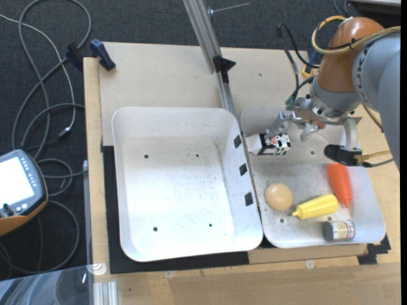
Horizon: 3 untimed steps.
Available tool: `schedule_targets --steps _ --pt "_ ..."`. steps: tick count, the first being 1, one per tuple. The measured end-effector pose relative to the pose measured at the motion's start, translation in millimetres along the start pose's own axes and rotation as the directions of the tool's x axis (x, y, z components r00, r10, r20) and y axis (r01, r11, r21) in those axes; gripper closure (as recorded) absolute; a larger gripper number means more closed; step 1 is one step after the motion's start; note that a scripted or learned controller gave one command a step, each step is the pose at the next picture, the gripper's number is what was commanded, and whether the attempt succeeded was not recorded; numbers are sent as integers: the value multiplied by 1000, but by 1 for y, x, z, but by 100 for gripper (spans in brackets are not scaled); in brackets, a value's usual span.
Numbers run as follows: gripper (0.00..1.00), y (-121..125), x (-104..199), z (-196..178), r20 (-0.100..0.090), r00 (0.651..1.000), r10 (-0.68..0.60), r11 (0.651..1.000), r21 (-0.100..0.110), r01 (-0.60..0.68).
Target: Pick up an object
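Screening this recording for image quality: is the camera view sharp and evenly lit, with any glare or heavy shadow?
Camera view: mostly sharp and evenly lit; the shallow white left bin is bright but its speckles and holes stay legible; shadows are soft; the grey arm's gripper is small and slightly blurred, so its fingers are hard to read.

arm (375, 56) cropped (right edge), end effector (278, 142) blurred

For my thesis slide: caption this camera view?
KUKA arm's claw low in the right bin, beside a tan ball, yellow bottle and orange carrot.
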State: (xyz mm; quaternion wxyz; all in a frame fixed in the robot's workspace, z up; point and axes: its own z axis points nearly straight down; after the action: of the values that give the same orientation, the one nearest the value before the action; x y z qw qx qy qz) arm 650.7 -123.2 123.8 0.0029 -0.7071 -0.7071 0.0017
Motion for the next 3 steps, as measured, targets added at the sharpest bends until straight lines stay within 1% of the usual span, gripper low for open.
schedule_targets --steps 1,2,3 --pt "0 5 0 11 4 1000 -1 1000 -22 2" --pt "100 7 -2 -1 7 1000 0 1000 -28 0" --pt "100 12 -2 -66 4 1000 -1 1000 -16 1"
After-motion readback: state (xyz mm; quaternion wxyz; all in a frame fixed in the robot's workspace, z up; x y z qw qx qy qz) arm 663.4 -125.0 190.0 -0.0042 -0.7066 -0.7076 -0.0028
